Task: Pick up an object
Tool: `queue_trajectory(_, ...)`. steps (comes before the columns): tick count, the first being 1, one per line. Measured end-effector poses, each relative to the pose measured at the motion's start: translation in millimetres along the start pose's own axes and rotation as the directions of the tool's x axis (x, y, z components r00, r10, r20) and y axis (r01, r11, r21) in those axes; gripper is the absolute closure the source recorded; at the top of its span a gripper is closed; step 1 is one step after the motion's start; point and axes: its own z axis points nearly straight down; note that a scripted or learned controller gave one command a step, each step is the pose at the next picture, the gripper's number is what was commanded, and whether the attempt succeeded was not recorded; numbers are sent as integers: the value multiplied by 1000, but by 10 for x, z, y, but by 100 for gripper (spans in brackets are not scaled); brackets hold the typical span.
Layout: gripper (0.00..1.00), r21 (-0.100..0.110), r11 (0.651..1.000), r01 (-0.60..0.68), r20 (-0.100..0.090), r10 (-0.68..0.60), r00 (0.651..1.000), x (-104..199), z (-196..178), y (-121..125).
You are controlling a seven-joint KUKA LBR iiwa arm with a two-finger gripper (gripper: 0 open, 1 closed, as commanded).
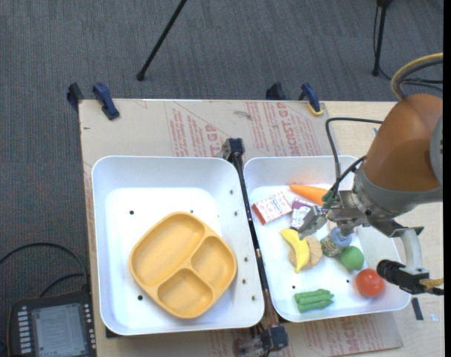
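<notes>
1. Target pile in right bin: banana, carrot, small red-and-white box, green ball, red tomato-like ball, green pea pods, plus a jar-like item under the wrist, hard to identify.
2. No single target fixed by the task; banana and jar-like item closest to the claw, so judged likeliest picks.
3. Loose, overlapping scatter, likely dumped in as grasp clutter; banana touching a tan item beside it.
4. Claw low over bin centre, just above banana, beside box. Spread or pressed together: cannot tell, metal parts blur into clutter. Nothing visibly pinched.
5. Arm reaching in from right, orange band over bin's right half, hiding part of contents.
6. Left bin holding yellow divided tray, tilted diagonal, well apart from claw.
7. Both bins side by side on cardboard-topped worktop, blue clamps at back edge.
</notes>
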Motion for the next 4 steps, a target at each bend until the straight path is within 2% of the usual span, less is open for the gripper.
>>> queue_trajectory(1, 0, -1, 1000, -4, 0, 4, 1000, -120, 1064, 287)
queue_trajectory(2, 100, -1, 1000, -8, -1, 8, 1000, -120, 963, 292)
queue_trajectory(3, 100, -1, 1000, -4, 0, 4, 1000, -44, 176, -340)
queue_trajectory(4, 100, -1, 1000, 1, 0, -1, 1000, 748, -91, -341)
